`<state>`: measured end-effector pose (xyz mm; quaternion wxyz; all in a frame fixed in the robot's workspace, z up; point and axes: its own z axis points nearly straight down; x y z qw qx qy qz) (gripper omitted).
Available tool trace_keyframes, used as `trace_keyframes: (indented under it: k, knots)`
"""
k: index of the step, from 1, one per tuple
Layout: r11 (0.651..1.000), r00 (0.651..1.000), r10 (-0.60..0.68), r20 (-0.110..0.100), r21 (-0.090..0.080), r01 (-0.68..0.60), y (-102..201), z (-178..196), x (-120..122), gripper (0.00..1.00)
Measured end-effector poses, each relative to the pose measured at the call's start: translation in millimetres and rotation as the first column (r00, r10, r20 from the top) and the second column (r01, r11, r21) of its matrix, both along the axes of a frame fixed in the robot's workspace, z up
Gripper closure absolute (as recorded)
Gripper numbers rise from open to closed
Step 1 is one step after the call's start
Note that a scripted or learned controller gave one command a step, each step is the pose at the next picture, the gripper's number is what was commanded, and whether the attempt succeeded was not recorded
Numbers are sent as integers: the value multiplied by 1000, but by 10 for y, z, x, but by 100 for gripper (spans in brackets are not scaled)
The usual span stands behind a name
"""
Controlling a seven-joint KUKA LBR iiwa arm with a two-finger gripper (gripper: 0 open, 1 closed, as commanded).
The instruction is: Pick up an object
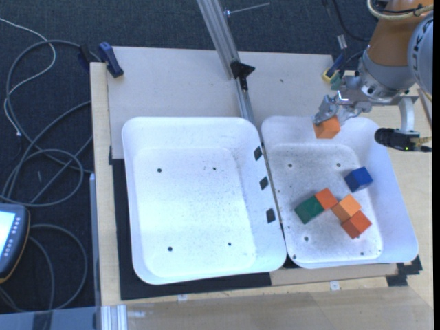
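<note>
Dark carpet floor (62,19) all round, bluish-black. Pale wood worktop (172,81) sits on it, lighter board on top toward the back, black mat (199,280) showing under the front edge. Aluminium post (216,29) slants up from mid-worktop out of the top of view, black bracket (242,69) near its base. Blue clamp (110,59) on the back-left corner of the worktop. White and grey cables (31,115) loop over the carpet on the left. Handheld screen unit (10,239) lying on the floor at the left edge, display lit. Metal rail (113,316) along the bottom. Light even, soft shadows.
</note>
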<state>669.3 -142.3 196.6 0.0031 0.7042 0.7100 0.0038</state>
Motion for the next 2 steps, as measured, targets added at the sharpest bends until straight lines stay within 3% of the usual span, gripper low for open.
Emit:
trace_keyframes:
  k: [1, 2]
  knots:
    - [1000, 1000, 0, -15, 4, 0, 1089, 26, -85, 100]
    - [1000, 1000, -2, -18, 2, 2, 1657, 20, -681, 100]
